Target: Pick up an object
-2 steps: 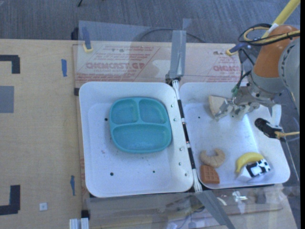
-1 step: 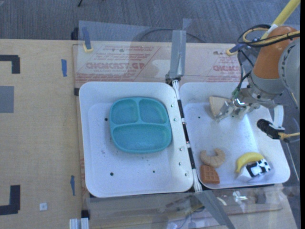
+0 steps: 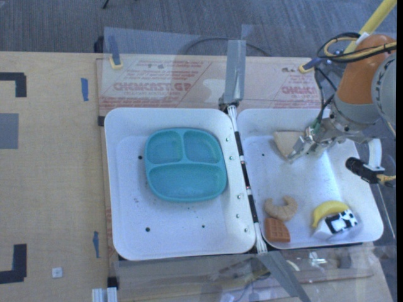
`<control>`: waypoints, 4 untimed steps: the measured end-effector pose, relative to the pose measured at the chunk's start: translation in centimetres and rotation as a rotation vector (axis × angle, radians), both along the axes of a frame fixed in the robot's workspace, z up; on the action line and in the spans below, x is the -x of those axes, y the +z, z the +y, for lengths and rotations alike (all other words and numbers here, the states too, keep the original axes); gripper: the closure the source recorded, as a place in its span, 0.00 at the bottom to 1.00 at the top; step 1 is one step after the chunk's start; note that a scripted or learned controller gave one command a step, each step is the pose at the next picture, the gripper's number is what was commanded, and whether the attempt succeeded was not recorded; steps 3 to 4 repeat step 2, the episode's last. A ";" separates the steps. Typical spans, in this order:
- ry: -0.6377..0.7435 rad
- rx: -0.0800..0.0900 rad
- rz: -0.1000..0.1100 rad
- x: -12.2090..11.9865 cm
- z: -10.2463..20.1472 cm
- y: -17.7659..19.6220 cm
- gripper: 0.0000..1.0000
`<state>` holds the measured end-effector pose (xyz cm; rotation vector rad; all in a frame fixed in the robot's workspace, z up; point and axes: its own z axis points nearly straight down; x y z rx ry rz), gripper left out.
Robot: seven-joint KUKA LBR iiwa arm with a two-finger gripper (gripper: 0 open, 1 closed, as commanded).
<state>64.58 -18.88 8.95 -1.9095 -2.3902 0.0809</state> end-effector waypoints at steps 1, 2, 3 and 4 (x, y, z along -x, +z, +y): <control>-0.067 0.004 -0.003 -0.1 0.4 -0.1 0.00; 0.062 0.002 0.000 0.1 0.0 0.0 0.00; 0.062 0.002 0.000 0.1 0.0 0.0 0.00; 0.062 0.002 0.000 0.1 0.0 0.0 0.00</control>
